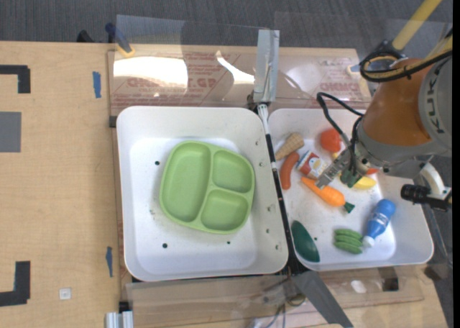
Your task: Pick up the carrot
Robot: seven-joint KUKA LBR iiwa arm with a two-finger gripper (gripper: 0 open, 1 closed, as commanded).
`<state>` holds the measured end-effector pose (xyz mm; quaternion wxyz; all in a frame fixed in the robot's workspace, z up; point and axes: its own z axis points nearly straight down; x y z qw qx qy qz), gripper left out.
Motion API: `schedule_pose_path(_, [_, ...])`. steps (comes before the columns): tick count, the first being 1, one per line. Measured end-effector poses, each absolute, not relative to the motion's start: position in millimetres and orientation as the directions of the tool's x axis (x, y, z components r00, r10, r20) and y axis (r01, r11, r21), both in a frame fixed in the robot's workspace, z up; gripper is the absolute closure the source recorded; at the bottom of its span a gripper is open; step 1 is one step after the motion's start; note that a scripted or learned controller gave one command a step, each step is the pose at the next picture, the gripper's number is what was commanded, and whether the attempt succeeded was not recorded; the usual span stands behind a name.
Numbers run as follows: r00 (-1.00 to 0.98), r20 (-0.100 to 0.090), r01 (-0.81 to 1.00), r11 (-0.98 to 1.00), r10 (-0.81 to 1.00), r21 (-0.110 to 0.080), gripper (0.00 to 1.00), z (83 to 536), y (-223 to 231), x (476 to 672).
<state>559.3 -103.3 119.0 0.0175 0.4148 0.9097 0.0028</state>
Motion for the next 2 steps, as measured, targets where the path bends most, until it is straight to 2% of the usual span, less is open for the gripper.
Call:
schedule_pose_path(1, [-0.777,-0.008,0.630,0.777,0.630,0.006,1.00,206,-60,530.9])
schedule_pose_path(2, [-0.848,-0.011,0.530,0.848,0.530,0.003,1.00,266,-113,492.0])
